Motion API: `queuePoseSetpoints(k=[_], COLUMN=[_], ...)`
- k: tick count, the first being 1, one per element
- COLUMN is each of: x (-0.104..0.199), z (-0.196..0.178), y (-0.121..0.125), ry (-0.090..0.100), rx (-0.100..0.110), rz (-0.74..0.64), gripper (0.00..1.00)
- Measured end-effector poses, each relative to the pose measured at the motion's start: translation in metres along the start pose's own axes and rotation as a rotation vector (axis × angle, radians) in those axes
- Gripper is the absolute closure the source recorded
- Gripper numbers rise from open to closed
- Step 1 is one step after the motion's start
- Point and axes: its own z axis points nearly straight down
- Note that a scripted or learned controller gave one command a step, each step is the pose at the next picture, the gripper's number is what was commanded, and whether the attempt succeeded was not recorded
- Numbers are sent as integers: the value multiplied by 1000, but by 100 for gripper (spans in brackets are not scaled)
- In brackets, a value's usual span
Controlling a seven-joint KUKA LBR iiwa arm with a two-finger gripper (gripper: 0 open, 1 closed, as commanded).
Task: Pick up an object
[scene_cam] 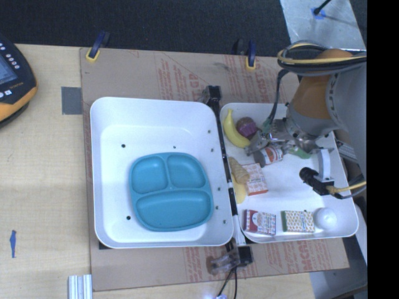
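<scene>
Glossy white bins (106, 167) hold a moulded teal plate (171, 192), perhaps plastic.

Two white bins sit side by side — the left bin (106, 167) and the right bin (349, 220). The left one carries one blue divided plate (171, 190). The right one carries one banana (233, 131), one purple round item (247, 127), one small can (272, 155), one white ball (325, 217) and three small printed packets — (254, 179), (259, 222), (297, 221).
</scene>
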Motion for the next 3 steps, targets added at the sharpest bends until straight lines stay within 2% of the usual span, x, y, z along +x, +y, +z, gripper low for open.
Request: queuePoseSetpoints(k=[1, 2, 3], x=[-3, 52, 86], z=[-12, -110, -115], y=[-1, -41, -63], ry=[-1, 2, 0], rx=[3, -2, 10], rz=[-1, 0, 0], gripper=[100, 100, 100])
